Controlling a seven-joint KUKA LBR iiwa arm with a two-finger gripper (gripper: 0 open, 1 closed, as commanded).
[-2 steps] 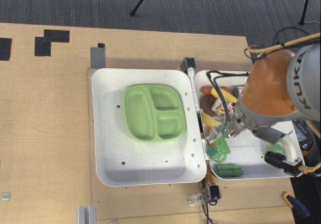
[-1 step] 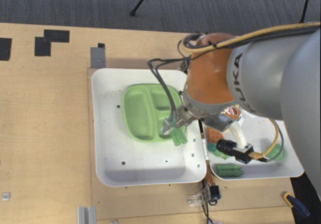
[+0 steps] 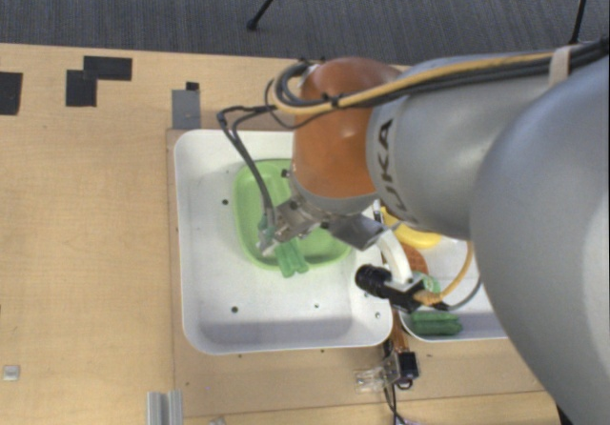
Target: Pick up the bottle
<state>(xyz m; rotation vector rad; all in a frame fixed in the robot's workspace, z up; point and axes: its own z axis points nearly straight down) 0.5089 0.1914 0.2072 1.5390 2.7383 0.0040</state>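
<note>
The pincer hangs low over the left white bin, its metal fingers down among green things, and whether they are spread or pressed together cannot be told, because the wrist hides most of them. Just under the fingers lies a light green shallow dish, and from the pincer's lower edge a darker green ribbed piece sticks out toward the near side of the bin; it may be the bottle, but the view does not settle that, nor whether the fingers touch it. Its long axis runs from the pincer down toward the bin's near wall, tilted slightly left. Above the pincer rises the orange band of the arm, and beside it the grey arm link bears dark letters reading "KUKA", seen edge-on. Black cables loop from the band into the bin. In the right bin lie a yellow thing and a dark green toy. Both bins sit on the tan bench.
</note>
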